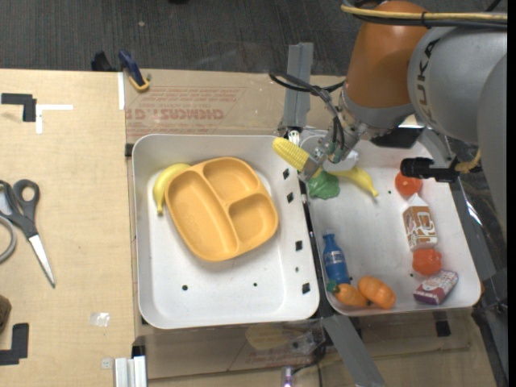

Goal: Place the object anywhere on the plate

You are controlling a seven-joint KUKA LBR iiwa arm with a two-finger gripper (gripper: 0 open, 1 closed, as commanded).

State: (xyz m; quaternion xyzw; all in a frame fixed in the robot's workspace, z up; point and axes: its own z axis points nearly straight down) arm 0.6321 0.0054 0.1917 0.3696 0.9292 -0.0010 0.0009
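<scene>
I can't tell how my gripper (322, 153) jaws stand beside the corn cob (292, 154); it looks light, stiff, bumpy, so I'd pinch mid-length

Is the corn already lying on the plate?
No. The corn is at the end effector above the divide between the bins, to the right of the plate.

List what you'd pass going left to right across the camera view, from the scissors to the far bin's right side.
scissors → banana → orange plate → corn cob → blue bottle → small red tomato
</scene>
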